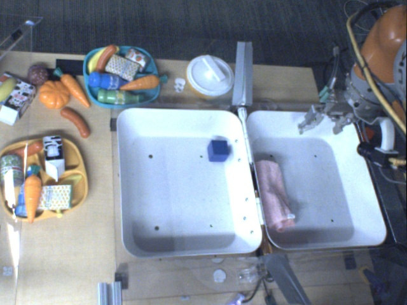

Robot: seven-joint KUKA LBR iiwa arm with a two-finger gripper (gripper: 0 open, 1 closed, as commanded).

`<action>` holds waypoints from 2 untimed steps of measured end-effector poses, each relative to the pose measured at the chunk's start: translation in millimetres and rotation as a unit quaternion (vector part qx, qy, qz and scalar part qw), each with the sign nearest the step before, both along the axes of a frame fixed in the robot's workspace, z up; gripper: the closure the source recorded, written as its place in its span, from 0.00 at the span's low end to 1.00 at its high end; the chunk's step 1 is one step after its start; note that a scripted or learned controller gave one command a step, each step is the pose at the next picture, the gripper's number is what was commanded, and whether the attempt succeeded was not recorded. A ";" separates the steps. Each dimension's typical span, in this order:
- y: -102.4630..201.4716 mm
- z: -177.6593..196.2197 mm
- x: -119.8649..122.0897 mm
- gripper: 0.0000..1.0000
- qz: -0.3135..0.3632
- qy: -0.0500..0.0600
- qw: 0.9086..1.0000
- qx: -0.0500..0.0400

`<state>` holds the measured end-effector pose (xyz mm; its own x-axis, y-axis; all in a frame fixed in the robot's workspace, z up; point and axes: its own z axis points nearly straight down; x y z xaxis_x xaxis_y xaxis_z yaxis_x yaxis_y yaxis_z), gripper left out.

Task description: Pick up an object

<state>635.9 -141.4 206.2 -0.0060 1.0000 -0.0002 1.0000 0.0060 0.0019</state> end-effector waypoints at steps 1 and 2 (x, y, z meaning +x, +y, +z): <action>36.6 -109.8 -25.3 0.00 0.122 -0.002 0.993 0.000; 45.1 -107.4 34.5 0.00 0.089 -0.002 0.996 -0.001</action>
<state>670.4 -96.3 98.8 -0.1837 0.9830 -0.0019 0.9830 0.1837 0.0055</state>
